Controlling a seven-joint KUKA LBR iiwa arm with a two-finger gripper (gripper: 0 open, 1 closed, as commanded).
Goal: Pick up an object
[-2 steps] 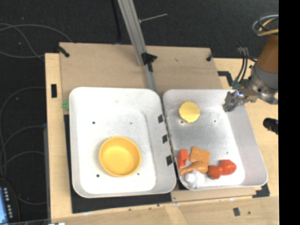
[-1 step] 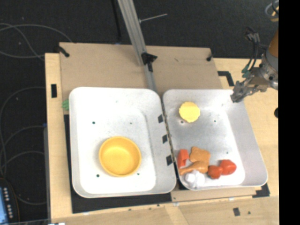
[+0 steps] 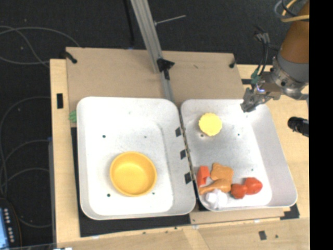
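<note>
Hovering up and to the right of the yellow disc [image 3: 210, 124], right about over the far edge of the right bin [image 3: 270, 139]: the gripper [image 3: 251, 103], nothing visibly in it, and honestly can't tell from this angle whether the grip is released or clenched. Closest pick is probably that disc, sitting alone in the far half of the bin. Flat, round, smooth-looking, so could easily skid away or slip out if pinched from the top instead of by the rim. Further toward the camera from the disc, a messy pile: an orange carrot-like stick [image 3: 202, 175], a lumpy tan chunk [image 3: 222, 173], two shiny red rounded bits [image 3: 247, 187] and something white and crumpled [image 3: 216, 199], all touching or overlapping. Going in there risks grabbing two at once, or just shoving things against the bin wall. Soft white stuff might squash and drop. Down and to the left of the disc, in the left bin [image 3: 93, 139], a yellow bowl [image 3: 132, 173], glossy plastic by the look, thin rim, awkward unless caught on the edge. Also worth watching for a clip on the bin rim during the descent.
</note>
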